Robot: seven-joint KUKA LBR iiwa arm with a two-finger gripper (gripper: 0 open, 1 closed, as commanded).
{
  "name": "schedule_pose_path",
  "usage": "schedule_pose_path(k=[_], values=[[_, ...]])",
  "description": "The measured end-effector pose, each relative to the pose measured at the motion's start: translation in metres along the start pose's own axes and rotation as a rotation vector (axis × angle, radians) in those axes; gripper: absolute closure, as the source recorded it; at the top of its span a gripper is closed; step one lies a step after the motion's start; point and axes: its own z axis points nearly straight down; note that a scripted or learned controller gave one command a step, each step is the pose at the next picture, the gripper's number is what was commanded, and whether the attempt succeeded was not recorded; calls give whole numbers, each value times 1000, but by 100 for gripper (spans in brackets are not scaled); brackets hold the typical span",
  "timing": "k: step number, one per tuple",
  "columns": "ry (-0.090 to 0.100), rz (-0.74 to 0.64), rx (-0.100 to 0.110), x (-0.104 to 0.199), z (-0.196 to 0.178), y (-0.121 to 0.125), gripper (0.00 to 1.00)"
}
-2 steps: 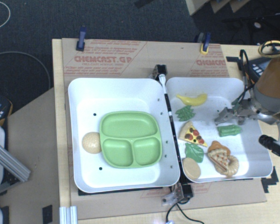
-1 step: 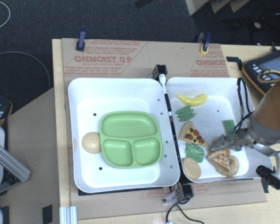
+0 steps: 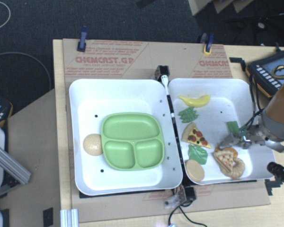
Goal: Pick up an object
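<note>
Camera view, fingers: gripper [image 3: 232, 141] low in the right bin [image 3: 217, 86]; whether its fingers are apart or closed I cannot tell.
Nearest thing: toy pastry [image 3: 229, 161], just below the tip, apparently not gripped.
Bearing: pastry lies toward the bin's near wall, long axis slanting down-right.
Alternative: pizza slice [image 3: 195, 136], to the left.

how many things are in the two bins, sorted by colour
Green: 4, namely the divided tray, a leafy piece, a flat leaf piece, a small block
Yellow: 1, a banana
Tan or beige: 3, a round piece, a disc, a bread-like piece
Mixed colours: 1, a pizza slice
Total: 9
</note>
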Motion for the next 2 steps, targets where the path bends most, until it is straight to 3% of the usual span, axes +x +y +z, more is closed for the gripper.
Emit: schedule_pose_path(k=[1, 2], values=[[-28, 2, -19, 61, -109, -19, 0], [-25, 3, -12, 88, 7, 47, 0]])
